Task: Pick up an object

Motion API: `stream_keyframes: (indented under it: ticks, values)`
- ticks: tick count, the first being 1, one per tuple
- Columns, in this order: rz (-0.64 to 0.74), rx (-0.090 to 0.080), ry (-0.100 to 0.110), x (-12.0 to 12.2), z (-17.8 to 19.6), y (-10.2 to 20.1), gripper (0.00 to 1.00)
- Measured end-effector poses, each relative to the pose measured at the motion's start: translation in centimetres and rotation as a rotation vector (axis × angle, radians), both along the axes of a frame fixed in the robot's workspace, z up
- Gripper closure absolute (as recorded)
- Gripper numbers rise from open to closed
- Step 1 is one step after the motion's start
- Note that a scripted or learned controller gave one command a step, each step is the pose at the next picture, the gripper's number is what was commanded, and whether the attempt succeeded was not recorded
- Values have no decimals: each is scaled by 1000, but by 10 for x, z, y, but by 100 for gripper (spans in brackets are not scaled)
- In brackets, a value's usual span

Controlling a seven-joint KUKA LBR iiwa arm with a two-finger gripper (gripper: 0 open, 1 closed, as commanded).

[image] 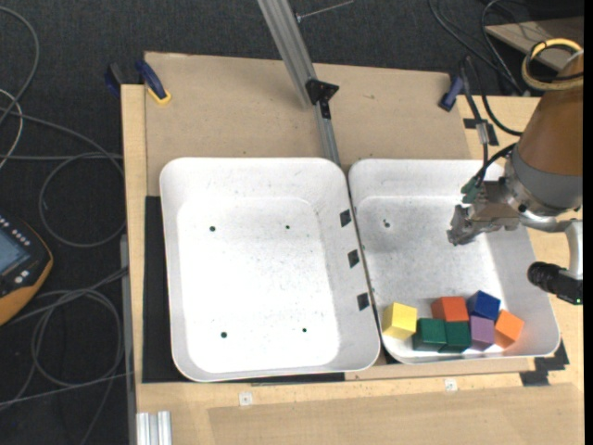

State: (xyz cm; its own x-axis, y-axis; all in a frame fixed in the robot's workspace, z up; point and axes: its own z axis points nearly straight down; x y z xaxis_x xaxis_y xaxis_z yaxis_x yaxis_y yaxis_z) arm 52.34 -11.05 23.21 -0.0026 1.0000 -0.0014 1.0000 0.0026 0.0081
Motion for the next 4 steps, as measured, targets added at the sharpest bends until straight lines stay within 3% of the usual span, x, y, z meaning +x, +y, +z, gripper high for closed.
stream_keyframes:
  ticks: [3, 4]
  values:
    - [5, 4, 5, 71, 16, 140, 100]
    - [3, 3, 7, 91, 3, 188, 100]
